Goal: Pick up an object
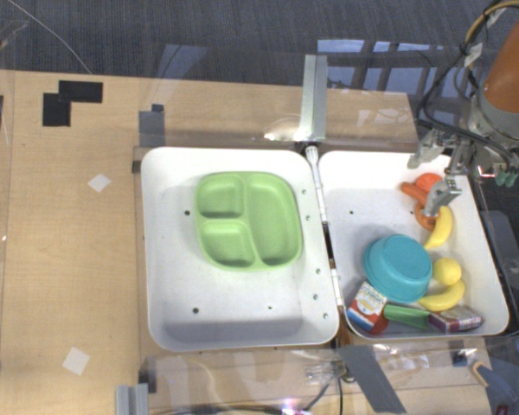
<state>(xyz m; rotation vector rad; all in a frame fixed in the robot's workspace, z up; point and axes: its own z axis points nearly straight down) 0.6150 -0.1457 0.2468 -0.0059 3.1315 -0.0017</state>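
Orange object (419, 188) beside fingers (438, 199)

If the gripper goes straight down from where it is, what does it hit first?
Most likely the orange toy at the back of the right bin, since the gripper hangs just over it. Depth is hard to judge; the banana lies close by.

The gripper (438, 199) hangs over the right bin's (363, 184) far end, above an orange toy (420, 187) and a banana (440, 228). A blue bowl (399, 267) sits nearby. The left bin (169, 318) holds a green tray (246, 220).
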